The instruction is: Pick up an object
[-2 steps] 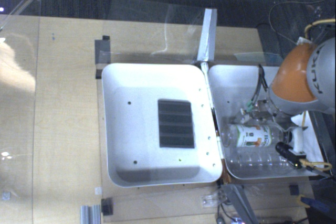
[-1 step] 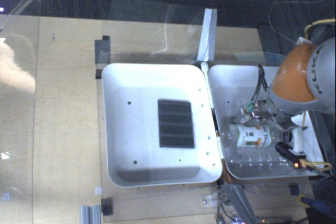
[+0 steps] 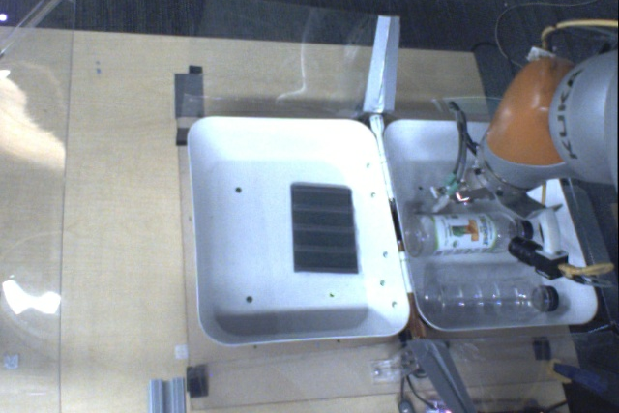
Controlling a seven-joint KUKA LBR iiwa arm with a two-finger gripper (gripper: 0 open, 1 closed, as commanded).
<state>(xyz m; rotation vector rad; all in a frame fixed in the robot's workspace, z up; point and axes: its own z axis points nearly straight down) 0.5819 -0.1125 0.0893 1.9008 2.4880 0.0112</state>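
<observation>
My jaws (image 3: 462, 193) hover over the clear plastic bottle with the green label (image 3: 462, 234) in the right white bin (image 3: 416, 150); can't tell their state. Nothing lifted yet.

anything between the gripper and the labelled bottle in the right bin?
Nothing visible. The gripper sits low in the right bin, just above the labelled bottle lying on its side, no other object between them. The clear bottle lies nearer the front rim, out of the path.

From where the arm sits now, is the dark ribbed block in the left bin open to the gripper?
Probably yes. The dark ribbed block lies flat, alone in the left bin, nothing over it. The gripper is over the right bin, so it must cross the divider.
</observation>
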